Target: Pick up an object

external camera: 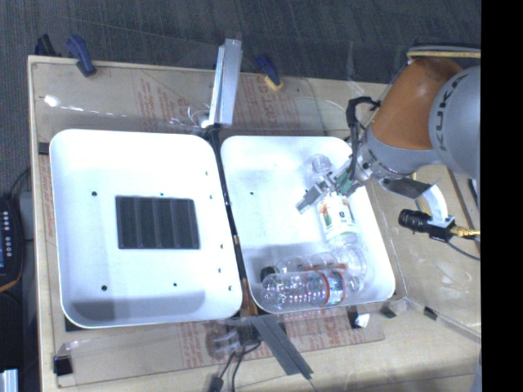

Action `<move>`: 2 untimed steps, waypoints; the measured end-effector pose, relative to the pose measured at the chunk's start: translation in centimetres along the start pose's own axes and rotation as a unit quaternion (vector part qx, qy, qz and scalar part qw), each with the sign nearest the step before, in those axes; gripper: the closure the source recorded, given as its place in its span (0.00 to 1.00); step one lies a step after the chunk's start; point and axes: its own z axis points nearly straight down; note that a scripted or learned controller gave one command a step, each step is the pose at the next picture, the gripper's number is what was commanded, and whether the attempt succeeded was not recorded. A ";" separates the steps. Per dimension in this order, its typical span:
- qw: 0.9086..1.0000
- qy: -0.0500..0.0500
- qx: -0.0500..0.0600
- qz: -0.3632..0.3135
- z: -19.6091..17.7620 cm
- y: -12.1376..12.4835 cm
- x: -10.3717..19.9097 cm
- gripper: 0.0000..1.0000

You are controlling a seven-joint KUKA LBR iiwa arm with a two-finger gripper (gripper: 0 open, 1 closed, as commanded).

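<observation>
Clear plastic bottles are the only candidates here, and all lie in the right bin. One small bottle with a white label and a pale cap sits at about two o'clock in that bin, its cap end toward twelve. Two more lie along the six o'clock wall: a larger ribbed bottle with a red-brown label, and another clear bottle just above it. The gripper hangs low over the small bottle, just beside its upper end at its ten o'clock side. Whether the jaws are released or clenched I cannot tell. The left bin carries a dark ribbed panel at its centre. As I judge it, the pick is at the approach or grasp stage: nothing is lifted yet, so closing and raising remain.
</observation>
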 end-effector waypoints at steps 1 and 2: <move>0.998 0.001 0.001 -0.058 6.6 -1.8 1.8 0.00; 0.999 0.000 0.000 0.032 -0.9 -3.9 2.1 0.00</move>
